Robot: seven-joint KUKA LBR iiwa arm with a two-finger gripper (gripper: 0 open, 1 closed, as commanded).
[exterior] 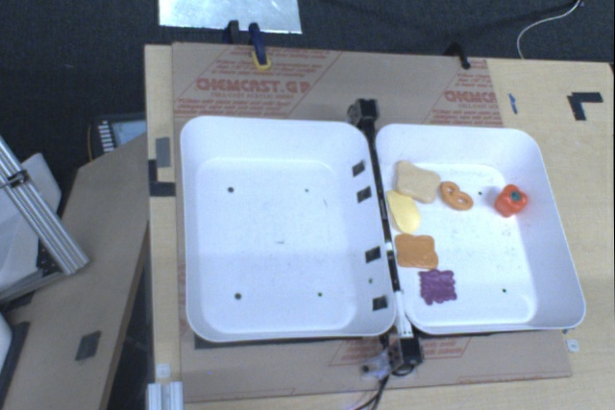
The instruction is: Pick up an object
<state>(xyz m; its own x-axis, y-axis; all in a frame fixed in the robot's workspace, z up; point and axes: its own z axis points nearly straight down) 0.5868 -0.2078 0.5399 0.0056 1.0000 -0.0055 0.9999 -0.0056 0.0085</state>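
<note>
Gripper state cannot be told; in the right bin (538, 158), the beige piece (415, 180), yellow piece (405, 211), orange slab (416, 251) and purple piece (437, 285) crowd the centre wall, farthest from its entry side, risking collision or a double grab, while the pretzel (456, 197) and red pepper (511, 200), nearer, may roll or slide.

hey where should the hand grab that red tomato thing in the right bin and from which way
Probably straight down from above, closing across the round body of the red tomato. It sits apart from the pretzel, with bare floor of the right bin around it, so either side looks free.
</note>
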